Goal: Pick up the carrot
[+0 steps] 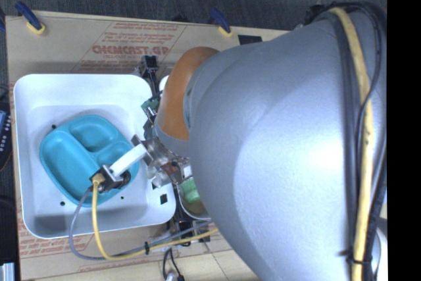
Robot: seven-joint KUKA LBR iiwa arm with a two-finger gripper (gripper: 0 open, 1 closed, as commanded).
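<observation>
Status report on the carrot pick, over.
Tool low at left bin right edge. Blue divided plate in that bin. Arm hides most of right bin; carrot's place cannot be told.

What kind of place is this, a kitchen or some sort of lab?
Most likely a robotics lab bench, not a kitchen: a large grey robot arm reaches over a white bin, which sits on cardboard held by blue clamps.

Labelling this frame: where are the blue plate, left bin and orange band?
blue plate point(66, 158): camera view, left compartment.
left bin point(25, 154): camera view, left wall.
orange band point(176, 102): camera view, its middle.
</observation>
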